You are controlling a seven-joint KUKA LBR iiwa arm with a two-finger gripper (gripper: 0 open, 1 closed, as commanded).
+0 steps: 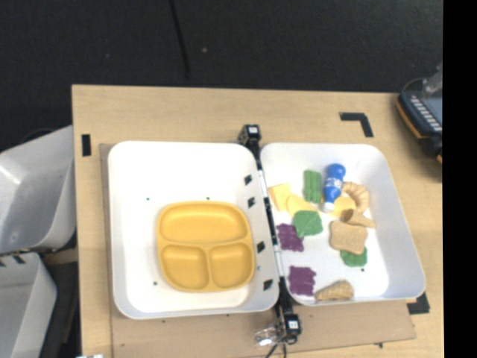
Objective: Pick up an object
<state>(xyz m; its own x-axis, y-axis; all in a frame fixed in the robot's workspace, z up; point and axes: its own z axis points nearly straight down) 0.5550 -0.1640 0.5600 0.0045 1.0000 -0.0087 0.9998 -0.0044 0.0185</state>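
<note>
Crowding is my worry: the toy foods lie packed in the right-hand white bin [387,278] at centre right of the frame, the bread slice [348,237] touching a green piece [355,258] and the blue piece [335,176] tight against the green pickle [312,186], so a descent could clip 2 at once or knock 1 aside. I cannot tell how the jaws stand, and I read no brand, label or writing anywhere.
</note>
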